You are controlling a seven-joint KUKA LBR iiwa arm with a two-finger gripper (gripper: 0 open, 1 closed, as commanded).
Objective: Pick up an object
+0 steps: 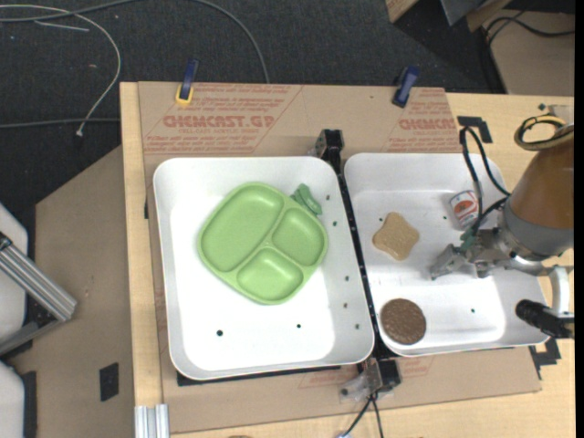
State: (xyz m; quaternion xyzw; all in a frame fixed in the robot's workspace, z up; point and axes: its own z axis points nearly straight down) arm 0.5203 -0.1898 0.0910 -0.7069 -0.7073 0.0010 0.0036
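Note:
In the right bin [474, 322] lie a tan slice-shaped piece [395, 236], a round brown disc [402, 320] near the front edge, and a small red and white can [464, 206] toward the back. My gripper [443, 263] is low over the bin floor, right of the tan piece and below the can. It is open, with nothing between its fingers. The grey and orange arm [543, 199] comes in from the right.
The left bin [182, 318] holds a green divided plate [263, 242], with a small dark green item [307, 199] at the plate's upper right edge. A black cable [474, 158] loops over the right bin's back. Blue clamps [188, 78] hold the cardboard base.

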